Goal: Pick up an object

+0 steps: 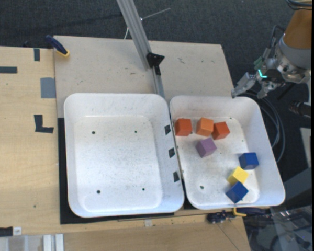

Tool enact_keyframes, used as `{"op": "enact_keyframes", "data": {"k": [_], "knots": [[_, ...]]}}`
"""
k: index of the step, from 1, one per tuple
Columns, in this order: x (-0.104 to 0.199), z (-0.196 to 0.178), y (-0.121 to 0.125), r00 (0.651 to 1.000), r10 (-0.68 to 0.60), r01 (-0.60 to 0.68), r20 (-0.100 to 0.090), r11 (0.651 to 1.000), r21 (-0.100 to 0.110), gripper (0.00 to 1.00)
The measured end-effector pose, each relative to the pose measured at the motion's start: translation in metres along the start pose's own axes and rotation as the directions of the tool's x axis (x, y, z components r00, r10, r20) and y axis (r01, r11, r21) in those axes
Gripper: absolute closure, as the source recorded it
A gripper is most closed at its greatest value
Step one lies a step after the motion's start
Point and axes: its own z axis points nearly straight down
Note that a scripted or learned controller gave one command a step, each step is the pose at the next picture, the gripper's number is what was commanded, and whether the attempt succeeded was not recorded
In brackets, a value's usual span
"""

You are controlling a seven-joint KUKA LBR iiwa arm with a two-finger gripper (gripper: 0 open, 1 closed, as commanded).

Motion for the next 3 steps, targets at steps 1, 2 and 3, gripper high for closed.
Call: {"op": "enact_keyframes", "data": {"k": [1,2,3], "knots": [[0.000,-0.003,0.001,1.000,-0.001,0.001,0.003,1.000,-0.004,0.00],[0.000,0.061,0.004,1.000,-0.001,0.001,0.001,1.000,0.003,0.00],[0.004,0.127,0.000,1.000,-0.001,0.001,0.001,1.000,0.004,0.00]]}}
